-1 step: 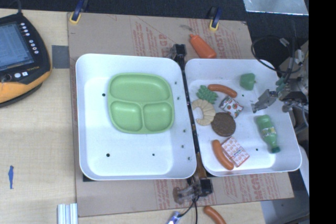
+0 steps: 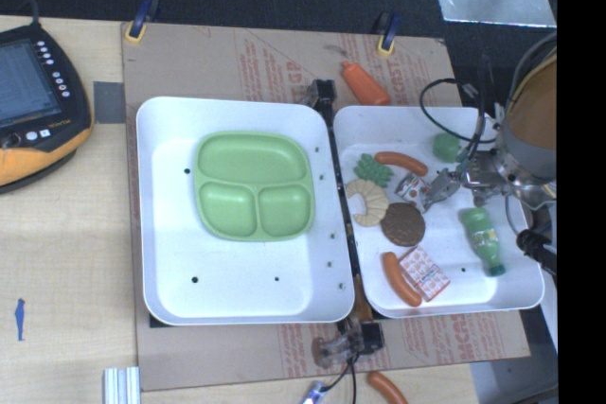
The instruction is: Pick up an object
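Note:
My gripper (image 2: 434, 192) hangs low over the middle of the right bin (image 2: 511, 296), reaching in from the right. It sits just right of a small grey-and-red packet (image 2: 409, 187) and above a brown round cookie (image 2: 403, 224). Around it lie a red sausage (image 2: 401, 162), a green leafy toy (image 2: 372, 170), a beige ring (image 2: 367, 202), an orange sausage (image 2: 401, 279), a red-and-white packet (image 2: 423, 272), a green bottle (image 2: 483, 239) and a small green block (image 2: 447, 146). I see nothing lifted off the bin floor.
The left bin (image 2: 170, 279) holds a green divided plate (image 2: 254, 184). An orange carrot toy (image 2: 365, 84) lies behind the bins, and another orange piece (image 2: 388, 386) lies in front. A teach pendant (image 2: 33, 109) rests at far left. Black cables (image 2: 445, 99) loop over the right bin's back edge.

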`<state>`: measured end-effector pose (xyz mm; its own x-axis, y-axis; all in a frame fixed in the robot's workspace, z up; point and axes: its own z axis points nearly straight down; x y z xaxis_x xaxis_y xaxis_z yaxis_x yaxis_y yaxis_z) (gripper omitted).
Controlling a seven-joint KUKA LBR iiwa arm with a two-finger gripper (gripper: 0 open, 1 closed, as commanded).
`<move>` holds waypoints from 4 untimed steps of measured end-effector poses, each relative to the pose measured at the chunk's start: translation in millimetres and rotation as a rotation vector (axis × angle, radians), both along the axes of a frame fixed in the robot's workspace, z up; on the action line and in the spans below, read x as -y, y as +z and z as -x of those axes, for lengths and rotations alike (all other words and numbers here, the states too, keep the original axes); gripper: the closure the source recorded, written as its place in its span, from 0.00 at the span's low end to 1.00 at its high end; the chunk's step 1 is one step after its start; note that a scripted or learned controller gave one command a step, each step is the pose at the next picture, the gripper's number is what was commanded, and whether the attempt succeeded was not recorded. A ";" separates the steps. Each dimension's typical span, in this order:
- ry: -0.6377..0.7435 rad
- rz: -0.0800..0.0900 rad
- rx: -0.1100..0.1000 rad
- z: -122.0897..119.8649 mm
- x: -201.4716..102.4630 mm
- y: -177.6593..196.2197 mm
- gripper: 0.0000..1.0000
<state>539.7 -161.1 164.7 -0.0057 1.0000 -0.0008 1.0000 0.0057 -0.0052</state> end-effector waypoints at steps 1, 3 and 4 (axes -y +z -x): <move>-0.003 0.000 0.004 -37.4 46.0 27.2 0.00; -0.001 0.000 0.005 -117.0 50.7 -46.9 0.00; 0.001 -0.002 0.001 -116.5 49.7 -73.1 0.00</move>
<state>656.2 -210.7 91.6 -0.0067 1.0000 0.0010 1.0000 0.0067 -0.0044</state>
